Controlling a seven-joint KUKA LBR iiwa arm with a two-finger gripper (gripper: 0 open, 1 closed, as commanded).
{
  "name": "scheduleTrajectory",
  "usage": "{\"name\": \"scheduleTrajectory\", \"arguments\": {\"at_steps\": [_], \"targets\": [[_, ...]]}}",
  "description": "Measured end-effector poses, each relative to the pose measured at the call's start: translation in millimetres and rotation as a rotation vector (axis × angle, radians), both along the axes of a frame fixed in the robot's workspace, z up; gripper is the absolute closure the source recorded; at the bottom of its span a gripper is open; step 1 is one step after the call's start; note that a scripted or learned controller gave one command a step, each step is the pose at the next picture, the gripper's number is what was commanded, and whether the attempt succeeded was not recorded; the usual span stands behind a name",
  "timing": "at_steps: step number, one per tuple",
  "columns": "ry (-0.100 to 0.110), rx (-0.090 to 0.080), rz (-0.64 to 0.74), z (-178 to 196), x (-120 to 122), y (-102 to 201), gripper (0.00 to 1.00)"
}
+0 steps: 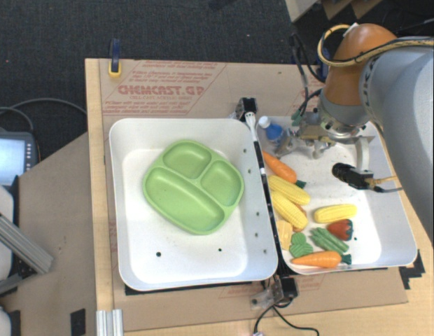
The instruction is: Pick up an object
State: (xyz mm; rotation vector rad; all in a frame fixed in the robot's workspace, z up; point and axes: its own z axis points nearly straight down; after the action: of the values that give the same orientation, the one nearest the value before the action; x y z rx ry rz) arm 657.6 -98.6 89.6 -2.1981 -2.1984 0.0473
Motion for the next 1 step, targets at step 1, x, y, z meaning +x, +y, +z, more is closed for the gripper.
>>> {"name": "scheduleTrajectory", "arguments": {"at_steps": [1], "targets": [[-0.002, 0.004, 0.003, -10.0, 0.8, 5.9, 0.0]]}}
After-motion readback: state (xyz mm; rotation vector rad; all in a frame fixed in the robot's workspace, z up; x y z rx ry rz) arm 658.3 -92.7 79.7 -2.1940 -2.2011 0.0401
